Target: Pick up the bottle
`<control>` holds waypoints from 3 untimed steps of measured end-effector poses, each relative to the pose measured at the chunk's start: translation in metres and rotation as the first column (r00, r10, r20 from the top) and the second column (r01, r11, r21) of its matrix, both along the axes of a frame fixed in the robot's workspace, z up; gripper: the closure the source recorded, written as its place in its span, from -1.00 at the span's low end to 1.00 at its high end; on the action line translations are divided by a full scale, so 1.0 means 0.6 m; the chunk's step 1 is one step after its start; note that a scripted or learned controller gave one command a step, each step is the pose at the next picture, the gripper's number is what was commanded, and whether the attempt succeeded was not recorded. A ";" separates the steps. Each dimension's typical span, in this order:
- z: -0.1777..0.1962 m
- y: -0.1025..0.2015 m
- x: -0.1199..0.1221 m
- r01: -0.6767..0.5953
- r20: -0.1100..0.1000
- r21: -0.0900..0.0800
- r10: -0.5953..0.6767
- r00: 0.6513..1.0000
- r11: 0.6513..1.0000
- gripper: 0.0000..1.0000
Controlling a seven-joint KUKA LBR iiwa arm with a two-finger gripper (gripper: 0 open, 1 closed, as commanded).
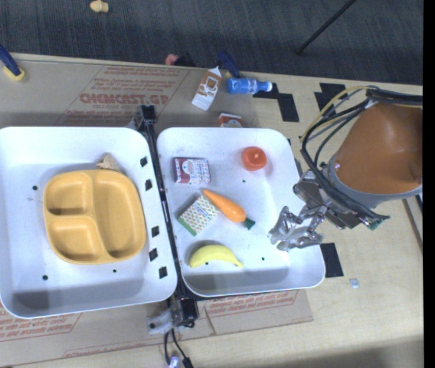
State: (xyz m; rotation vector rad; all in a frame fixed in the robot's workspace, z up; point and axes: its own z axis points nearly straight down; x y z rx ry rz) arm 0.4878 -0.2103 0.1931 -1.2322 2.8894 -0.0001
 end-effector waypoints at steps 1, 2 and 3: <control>0.023 0.051 -0.010 -0.122 -0.003 0.000 0.122 0.993 0.993 1.00; 0.012 0.016 -0.018 -0.414 -0.001 0.000 0.414 0.910 0.910 1.00; -0.026 0.095 -0.019 -0.386 -0.002 0.001 0.386 0.922 0.922 1.00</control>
